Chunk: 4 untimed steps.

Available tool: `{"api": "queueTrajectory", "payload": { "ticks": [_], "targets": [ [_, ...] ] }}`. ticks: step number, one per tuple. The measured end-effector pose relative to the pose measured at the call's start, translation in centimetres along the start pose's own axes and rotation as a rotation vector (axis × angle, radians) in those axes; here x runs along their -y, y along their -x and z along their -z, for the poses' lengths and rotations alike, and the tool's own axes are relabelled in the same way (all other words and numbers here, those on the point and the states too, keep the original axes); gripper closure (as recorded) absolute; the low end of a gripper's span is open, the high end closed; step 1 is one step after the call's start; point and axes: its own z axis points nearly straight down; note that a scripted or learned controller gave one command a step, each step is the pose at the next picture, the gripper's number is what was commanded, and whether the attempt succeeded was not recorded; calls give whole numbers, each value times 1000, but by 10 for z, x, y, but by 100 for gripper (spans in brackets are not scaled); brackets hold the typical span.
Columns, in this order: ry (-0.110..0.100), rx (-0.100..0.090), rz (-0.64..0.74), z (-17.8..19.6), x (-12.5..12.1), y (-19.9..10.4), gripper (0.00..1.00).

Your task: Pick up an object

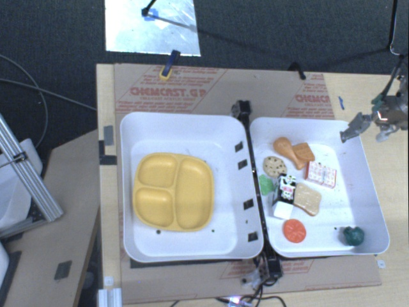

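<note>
The right bin [367, 190] holds several toy food pieces. At its back lies an orange drumstick [291, 151], with a chocolate-chip cookie [275, 165] just in front and a pink-and-white box [321, 174] to the right. A green piece [266, 184], a black-and-white carton [287, 188], a toast slice [307, 199] and a white cube [282, 210] cluster mid-bin. Near the front sit a red-orange disc [294, 230] and a dark green ball [353, 235]. My gripper [374, 121] hovers at the bin's back right corner, apart from every piece, with nothing seen in it.
The left bin [137, 133] carries a yellow divided plate [173, 191]. A black hinge strip [250, 171] runs between the bins. Cardboard [211, 88] lies under both. A metal frame [25, 171] stands at the left, and a shiny sheet [153, 18] lies on the floor behind.
</note>
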Motion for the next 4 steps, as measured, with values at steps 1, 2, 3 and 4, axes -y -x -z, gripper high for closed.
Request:
{"api": "queueTrajectory", "payload": {
  "ticks": [1,2,3,4],
  "targets": [
    [-9,-3,3,-116,-24,1,0],
    [-15,-7,-3,-180,72,-34,0],
    [2,0,-2,-164,65,-31,100],
    [5,1,-2,-154,64,-31,100]
  ]
}}
